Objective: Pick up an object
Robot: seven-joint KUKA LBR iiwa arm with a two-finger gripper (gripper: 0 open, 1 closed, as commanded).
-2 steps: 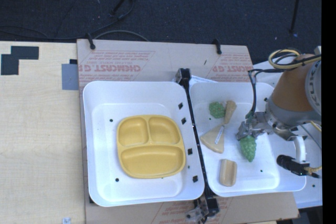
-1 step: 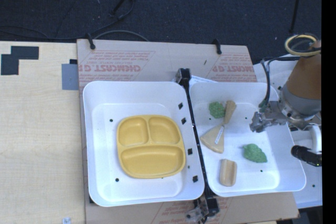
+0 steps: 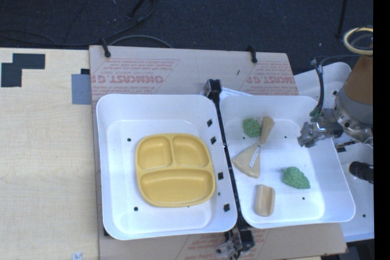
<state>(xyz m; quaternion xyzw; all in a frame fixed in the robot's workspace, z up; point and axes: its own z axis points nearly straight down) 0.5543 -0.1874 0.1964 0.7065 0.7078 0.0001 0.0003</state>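
The right bin [image 3: 329,204] holds several small food pieces: a green lump [image 3: 251,126] beside a tan stick [image 3: 267,128], a pale yellow wedge [image 3: 248,161], a second green lump [image 3: 295,178] and a tan block [image 3: 264,200]. My gripper [image 3: 309,134] hangs at the bin's right side, above and right of the second green lump, with nothing visibly between its fingers. The arm enters from the right edge.
The left bin [image 3: 116,131] carries a yellow divided plate [image 3: 175,169]. A black divider [image 3: 222,155] runs between the bins. Cardboard [image 3: 183,73] lies under both, with a wooden bench [image 3: 42,155] to the left and cables on dark floor behind.
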